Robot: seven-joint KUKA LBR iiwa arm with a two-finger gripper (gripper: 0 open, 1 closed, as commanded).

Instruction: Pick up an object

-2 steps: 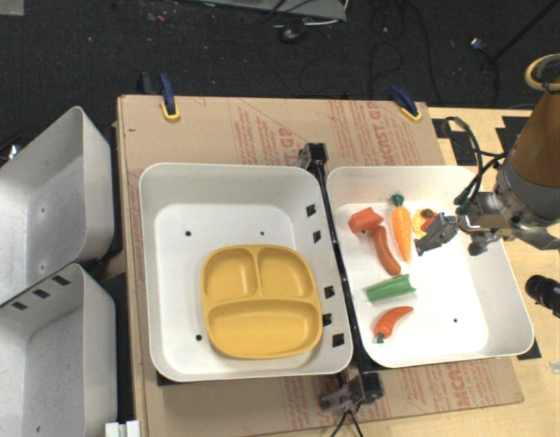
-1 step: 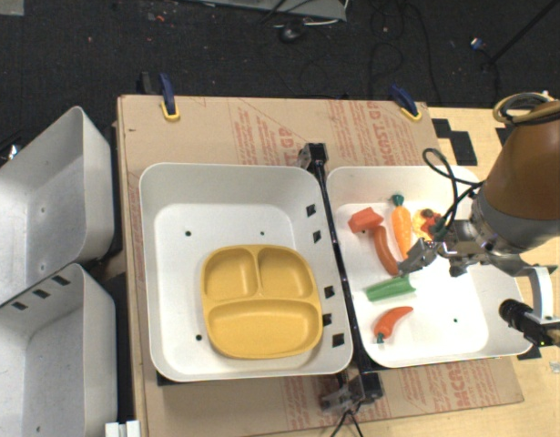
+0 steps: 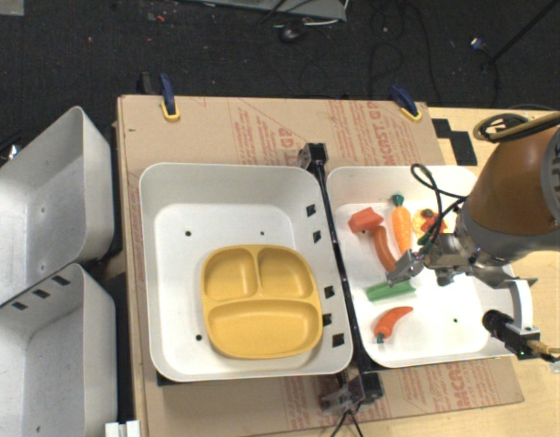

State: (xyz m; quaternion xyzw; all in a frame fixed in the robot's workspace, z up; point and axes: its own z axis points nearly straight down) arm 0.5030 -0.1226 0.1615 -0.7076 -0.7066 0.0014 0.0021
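The green stick (image 3: 390, 290) lies flat in the right bin (image 3: 462, 346), just under the tool (image 3: 412, 269), with a carrot (image 3: 402, 227), an orange-red piece (image 3: 374, 228) and a chilli pepper (image 3: 392, 320) close around it. To do this well, I'd say the arm should come straight down, straddle one item and keep clear of its neighbours. I cannot tell whether the tool is spread or pinching anything. A yellow divided plate (image 3: 261, 301) sits in the left bin (image 3: 166, 244).

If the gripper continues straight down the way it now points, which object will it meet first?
Probably the green stick, lying just below the gripper in the right bin. Depth is unclear, so the orange-brown piece beside it is also possible.
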